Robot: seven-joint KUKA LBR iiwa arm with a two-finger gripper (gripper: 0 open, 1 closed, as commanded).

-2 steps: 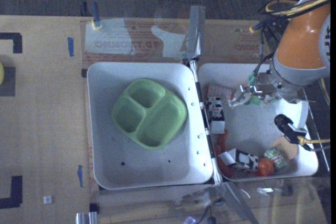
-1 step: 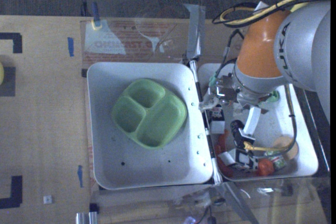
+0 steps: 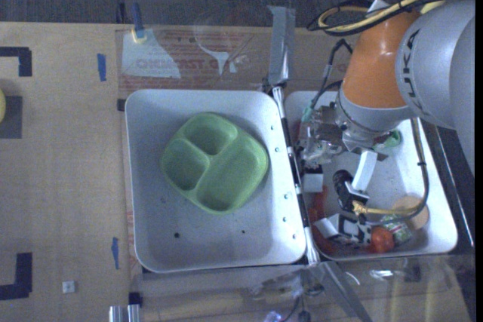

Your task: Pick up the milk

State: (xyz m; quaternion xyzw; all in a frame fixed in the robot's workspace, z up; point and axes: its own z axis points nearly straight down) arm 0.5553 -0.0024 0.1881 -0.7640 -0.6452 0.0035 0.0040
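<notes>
Wooden bench [image 3: 60, 185], right bin [image 3: 441, 226] clutter half-hidden under arm [image 3: 392, 72]

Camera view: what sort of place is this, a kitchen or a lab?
Likely a robotics lab: a KUKA arm over two white bins, blue tape marks on the bench, a green divided plate.

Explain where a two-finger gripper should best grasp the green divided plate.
Probably the raised outer rim of the green plate, coming straight down from above. It lies flat and looks too wide to span, so only a thin edge suits a narrow grip.
</notes>
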